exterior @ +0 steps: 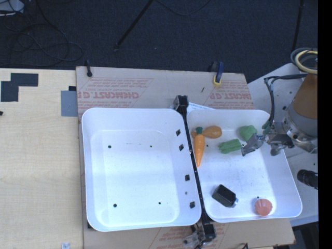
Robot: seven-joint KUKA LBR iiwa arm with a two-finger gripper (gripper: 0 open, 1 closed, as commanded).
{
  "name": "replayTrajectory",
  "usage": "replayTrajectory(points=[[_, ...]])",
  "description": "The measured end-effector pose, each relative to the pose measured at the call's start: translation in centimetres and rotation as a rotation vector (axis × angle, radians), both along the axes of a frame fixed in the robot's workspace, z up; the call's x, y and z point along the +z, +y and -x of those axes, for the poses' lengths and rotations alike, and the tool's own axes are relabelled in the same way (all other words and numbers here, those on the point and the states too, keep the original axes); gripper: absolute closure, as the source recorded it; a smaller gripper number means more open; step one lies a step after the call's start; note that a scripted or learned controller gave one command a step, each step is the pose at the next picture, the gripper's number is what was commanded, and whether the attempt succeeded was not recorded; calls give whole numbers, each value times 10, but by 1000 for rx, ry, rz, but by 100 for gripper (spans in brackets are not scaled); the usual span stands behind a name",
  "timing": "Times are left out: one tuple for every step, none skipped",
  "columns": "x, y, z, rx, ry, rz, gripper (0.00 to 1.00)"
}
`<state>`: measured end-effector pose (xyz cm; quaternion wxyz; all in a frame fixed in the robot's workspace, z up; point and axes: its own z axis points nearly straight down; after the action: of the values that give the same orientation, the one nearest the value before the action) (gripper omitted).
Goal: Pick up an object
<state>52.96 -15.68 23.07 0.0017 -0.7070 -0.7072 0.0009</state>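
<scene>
We see the gripper (252, 144) low over the right bin (290, 191), just beside a green toy vegetable (229, 147); whether it is clamped we cannot tell. Another green piece (247, 132) sits behind, a carrot (198, 148) leftward, a black block (224, 196) and pink ball (263, 207) nearer.

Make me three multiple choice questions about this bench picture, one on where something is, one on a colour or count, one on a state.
1. Where does the carrot lie?
A. Left bin
B. Right bin, beside the divider
C. On the cardboard

2. What colour is the block near the right bin's front?
A. Black
B. Yellow
C. Blue

3. Where is the claw?
A. Over the left bin
B. Above the bench edge
C. Low in the right bin by the green pieces

Answers: B, the carrot lies along the divider; A, the block is black; C, the claw sits beside the green pieces.
</scene>
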Motion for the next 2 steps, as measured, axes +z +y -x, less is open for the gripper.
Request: replayTrajectory(points=[[68,62,55,5,-4,-2,0],[111,114,53,6,-5,0,0]])
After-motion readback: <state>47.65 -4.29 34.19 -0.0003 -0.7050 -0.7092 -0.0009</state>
